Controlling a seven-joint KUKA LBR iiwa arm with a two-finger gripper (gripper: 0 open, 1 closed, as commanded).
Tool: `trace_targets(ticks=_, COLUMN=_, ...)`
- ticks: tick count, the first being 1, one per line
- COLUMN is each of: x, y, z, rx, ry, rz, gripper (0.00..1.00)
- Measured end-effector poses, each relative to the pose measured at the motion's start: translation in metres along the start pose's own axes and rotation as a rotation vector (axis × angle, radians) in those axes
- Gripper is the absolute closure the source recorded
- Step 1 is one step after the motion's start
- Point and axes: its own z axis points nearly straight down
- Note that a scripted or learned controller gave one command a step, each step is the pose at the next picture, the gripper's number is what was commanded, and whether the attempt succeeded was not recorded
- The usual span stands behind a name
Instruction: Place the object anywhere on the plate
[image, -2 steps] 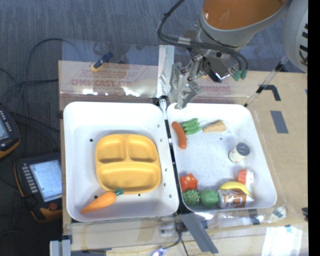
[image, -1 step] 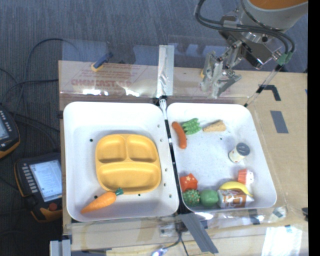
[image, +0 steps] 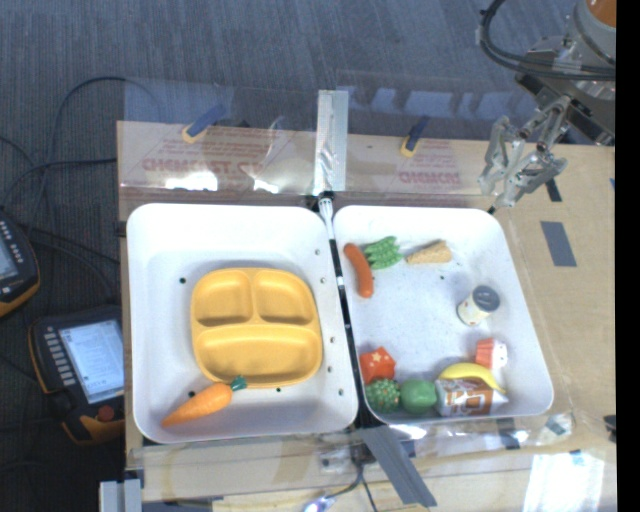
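The yellow three-compartment plate (image: 257, 325) lies in the left bin (image: 150, 260), with nothing on it. An orange carrot (image: 200, 402) rests on the bin floor just off the plate's front left corner. My gripper (image: 512, 185) hangs above the bench beyond the right bin's far right corner. Its fingers are open and hold nothing. It is well away from the plate and from all the objects.
The right bin (image: 520, 290) holds a red sausage (image: 358, 270), a green leafy piece (image: 381, 252), a tan wedge (image: 430, 254) and a grey-capped jar (image: 480, 303). Along its front lie a red piece (image: 377, 364), broccoli (image: 383, 394), a banana (image: 470, 375) and a can (image: 465, 400).
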Motion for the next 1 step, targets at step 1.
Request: trace_targets(ticks=1, x=0.017, y=-0.0832, z=0.0003, rx=0.001, ry=-0.001, rz=0.122, gripper=1.0)
